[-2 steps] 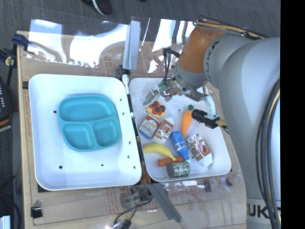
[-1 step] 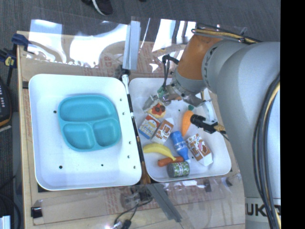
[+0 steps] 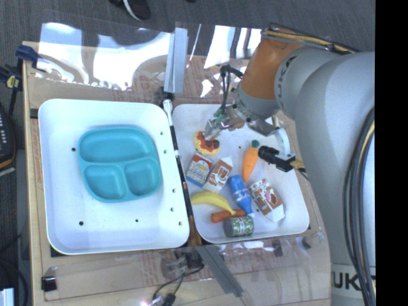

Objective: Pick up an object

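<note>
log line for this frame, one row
stage: reaching | gripper: low in right bin, over pizza toy | grasp: none seen | left bin: blue tray

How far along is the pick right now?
Done: the arm has reached over the right bin, and the tool sits low just above the pizza slice toy. In hand: nothing visibly held. Left: gripping and lifting. The carrot, banana and can lie in the bin, and the blue tray sits in the left bin.
</note>
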You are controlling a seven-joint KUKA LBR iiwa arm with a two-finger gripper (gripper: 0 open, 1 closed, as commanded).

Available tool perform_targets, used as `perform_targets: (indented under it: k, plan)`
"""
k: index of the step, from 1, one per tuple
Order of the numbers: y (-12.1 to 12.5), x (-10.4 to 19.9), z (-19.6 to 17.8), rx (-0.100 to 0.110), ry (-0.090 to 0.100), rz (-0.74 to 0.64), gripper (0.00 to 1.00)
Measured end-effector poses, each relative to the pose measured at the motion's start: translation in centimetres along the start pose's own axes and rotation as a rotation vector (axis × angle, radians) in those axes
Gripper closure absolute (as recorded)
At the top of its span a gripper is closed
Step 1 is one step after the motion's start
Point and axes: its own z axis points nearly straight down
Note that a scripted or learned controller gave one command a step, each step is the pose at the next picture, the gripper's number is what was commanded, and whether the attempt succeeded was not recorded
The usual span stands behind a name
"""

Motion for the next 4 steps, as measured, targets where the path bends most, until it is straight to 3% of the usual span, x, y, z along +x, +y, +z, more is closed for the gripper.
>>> perform_targets:
  k: [1,2,3,4]
  plan:
    - [-0.1,0.1,0.2,0.002,0.002,0.0,0.0]
    - [0.2,-0.5,2.0,0.012,0.007,-0.036,0.0]
    - [0.8,-0.6,-0.1,-0.003,-0.002,-0.04,1.0]
    - [0.7,-0.6,0.2,0.0,0.001,-0.041,0.0]
